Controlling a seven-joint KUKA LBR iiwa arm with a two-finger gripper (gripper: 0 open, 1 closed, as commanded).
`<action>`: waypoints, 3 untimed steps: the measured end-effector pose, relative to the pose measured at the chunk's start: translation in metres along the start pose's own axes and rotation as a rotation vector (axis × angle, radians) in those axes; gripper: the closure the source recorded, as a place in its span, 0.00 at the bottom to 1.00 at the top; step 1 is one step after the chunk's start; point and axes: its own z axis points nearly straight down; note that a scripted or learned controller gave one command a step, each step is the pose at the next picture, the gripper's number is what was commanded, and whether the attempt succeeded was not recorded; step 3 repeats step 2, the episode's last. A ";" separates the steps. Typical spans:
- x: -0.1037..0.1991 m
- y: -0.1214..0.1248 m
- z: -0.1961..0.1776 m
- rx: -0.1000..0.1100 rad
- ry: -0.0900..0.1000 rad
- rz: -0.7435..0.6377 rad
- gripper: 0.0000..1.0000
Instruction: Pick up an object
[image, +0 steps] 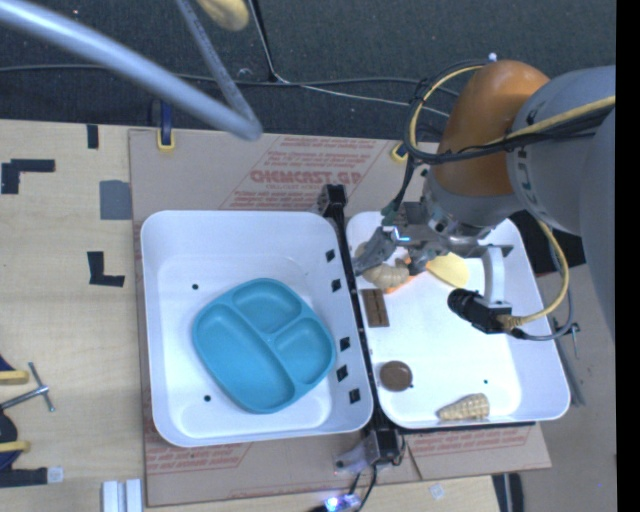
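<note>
Right of centre, pincer: the pincer (392, 252) hangs low over the upper left corner of the right bin (545, 395), at the end of the grey arm (560, 130) with its orange band; whether it is released or clenched I cannot tell.
Nearest object: a pale, bun-like piece (386, 272) lies directly under the pincer, touching or almost touching it, so it is probably the target of the pick; nothing shows it gripped.
Neighbours: a yellow piece (449, 268) sits just right of the pincer, partly hidden by the wrist, and a brown bar (375, 308) lies just below, close against the bin's left wall, which may crowd a descent.
Spare objects: a round brown piece (396, 376) and a tan cone (463, 407) rest apart near the bin's lower edge, with open floor around them.
Left bin: the left bin (170, 250) holds a blue divided tray (262, 343), lying flat at a slant.
Progress: my judgement is that the pick is not yet made.
</note>
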 end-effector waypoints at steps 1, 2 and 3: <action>0.057 -0.001 0.014 0.001 -0.001 0.001 1.00; 0.108 -0.005 0.023 0.002 -0.001 0.001 1.00; 0.108 -0.005 0.023 0.002 -0.001 0.001 1.00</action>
